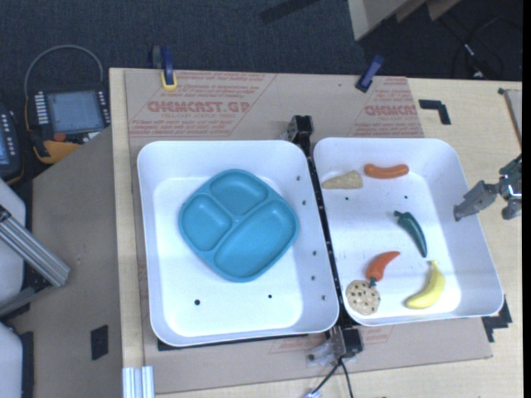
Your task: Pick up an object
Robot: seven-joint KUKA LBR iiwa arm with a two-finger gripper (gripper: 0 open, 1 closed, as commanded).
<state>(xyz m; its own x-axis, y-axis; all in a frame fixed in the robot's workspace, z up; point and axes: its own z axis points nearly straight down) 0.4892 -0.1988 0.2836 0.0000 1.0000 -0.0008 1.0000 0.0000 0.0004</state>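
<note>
The right bin (465, 247) holds several toy foods. An orange sausage (386, 171) and a beige bread piece (343, 180) lie at its far side. A dark green pepper (412, 230) lies in the middle. A red chili (381, 264), a cookie (362, 297) and a yellow banana (426, 288) sit near the front. My gripper (484, 212) hangs over the bin's right rim, to the right of the green pepper. It is open, with nothing between its fingers.
The left bin (166, 297) holds a blue divided plate (239, 222). A black divider runs between the two bins. A handheld control pendant (70, 113) lies off the bench at the far left.
</note>
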